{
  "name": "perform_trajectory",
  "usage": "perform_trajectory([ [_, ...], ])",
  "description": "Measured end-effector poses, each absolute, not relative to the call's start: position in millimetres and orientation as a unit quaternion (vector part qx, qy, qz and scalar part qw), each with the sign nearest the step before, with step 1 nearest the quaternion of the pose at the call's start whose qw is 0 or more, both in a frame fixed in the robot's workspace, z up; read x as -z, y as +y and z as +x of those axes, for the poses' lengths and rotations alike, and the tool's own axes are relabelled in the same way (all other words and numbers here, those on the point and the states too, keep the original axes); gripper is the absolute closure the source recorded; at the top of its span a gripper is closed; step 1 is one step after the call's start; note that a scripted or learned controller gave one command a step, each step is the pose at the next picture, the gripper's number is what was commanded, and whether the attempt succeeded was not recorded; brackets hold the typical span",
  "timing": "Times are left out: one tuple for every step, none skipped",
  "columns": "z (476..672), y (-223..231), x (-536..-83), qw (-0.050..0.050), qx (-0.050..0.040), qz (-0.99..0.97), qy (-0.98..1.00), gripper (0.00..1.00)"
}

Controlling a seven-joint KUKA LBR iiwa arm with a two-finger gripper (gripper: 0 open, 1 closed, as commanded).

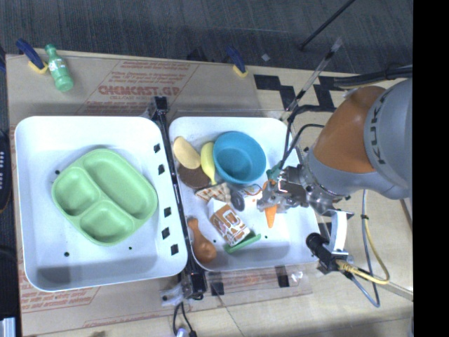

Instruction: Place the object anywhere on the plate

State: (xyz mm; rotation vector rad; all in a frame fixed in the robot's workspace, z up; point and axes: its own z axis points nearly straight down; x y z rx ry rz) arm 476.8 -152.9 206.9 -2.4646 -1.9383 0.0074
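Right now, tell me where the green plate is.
The green plate lies in the left bin, tilted diagonally near its middle, across the divider from the blue bowl in the right bin.

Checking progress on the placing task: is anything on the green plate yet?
No. The green plate shows three bare compartments; the toys lie in the right bin.

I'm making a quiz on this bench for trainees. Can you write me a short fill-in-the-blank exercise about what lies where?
1. The green plate lies in the ____ bin.
2. The bowl in the right bin is ____ in colour.
3. The green plate is split into ____ compartments.
4. The gripper hangs over the ____ bin, by the orange carrot.

Missing words: left; blue; three; right
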Motion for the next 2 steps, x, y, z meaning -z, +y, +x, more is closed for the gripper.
perform_trajectory([
  [477.4, -136.5, -236.3, 0.0, -0.0009, -0.738, -0.675, 1.0],
  [477.3, -136.6, -236.3, 0.0, -0.0009, -0.738, -0.675, 0.0],
])
